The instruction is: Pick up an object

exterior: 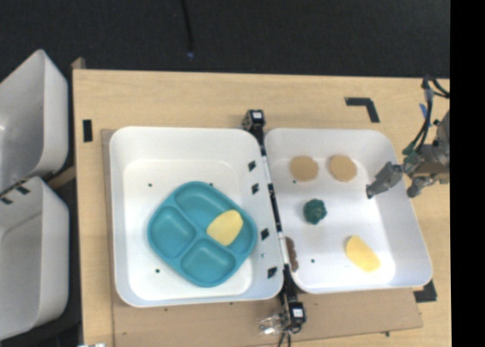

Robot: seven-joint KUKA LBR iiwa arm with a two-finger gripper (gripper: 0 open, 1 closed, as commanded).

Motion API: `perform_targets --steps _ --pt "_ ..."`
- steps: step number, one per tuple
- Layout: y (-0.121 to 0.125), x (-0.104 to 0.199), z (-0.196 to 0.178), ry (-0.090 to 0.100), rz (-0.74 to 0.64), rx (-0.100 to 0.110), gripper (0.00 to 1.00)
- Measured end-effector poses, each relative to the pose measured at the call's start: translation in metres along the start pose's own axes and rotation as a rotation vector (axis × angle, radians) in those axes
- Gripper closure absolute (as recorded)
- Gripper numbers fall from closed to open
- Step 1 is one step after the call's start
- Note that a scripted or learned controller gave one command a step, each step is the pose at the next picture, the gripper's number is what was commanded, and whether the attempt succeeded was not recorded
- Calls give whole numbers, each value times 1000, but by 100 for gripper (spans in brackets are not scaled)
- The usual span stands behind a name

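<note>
Hovering tool: the gripper [399, 183] sits at the right rim of the right bin [405, 251], its two dark fingers spread apart with nothing between them.
Candidates in the right bin: two flat tan discs [304, 169] and [342, 168] lie side by side near the far wall; a small dark green lump [315, 211] sits near the middle; a yellow oval piece [362, 254] lies toward the near right corner.
Left bin: the left bin [129, 262] holds a teal divided plate [198, 233] with a second yellow piece [225, 226] resting on its right side.
Nearest target, as a judgement: the right-hand tan disc and the yellow oval piece are the closest to the tool; none touches it.
Risk with the discs: they look thin and flat on the floor, so fingers closing above them may meet on air or slide over the top.
Risk with the green lump: it looks small and irregular, so an off-centre close may nudge it away rather than trap it.
Risk with the yellow oval piece: its rounded shape could squirt out sideways if pinched near an end.
Risk from the rim: descending this close to the wall may catch a finger on the bin edge.
Risk of a false lift: the tool may rise with nothing held.
</note>
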State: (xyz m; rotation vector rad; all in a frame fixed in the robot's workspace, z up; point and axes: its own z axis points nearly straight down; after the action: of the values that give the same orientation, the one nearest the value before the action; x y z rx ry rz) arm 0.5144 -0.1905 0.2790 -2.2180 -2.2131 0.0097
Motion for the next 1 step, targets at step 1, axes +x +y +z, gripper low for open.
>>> perform_targets --steps 1 --pt "2 1 -6 -3 -3 -11 0"
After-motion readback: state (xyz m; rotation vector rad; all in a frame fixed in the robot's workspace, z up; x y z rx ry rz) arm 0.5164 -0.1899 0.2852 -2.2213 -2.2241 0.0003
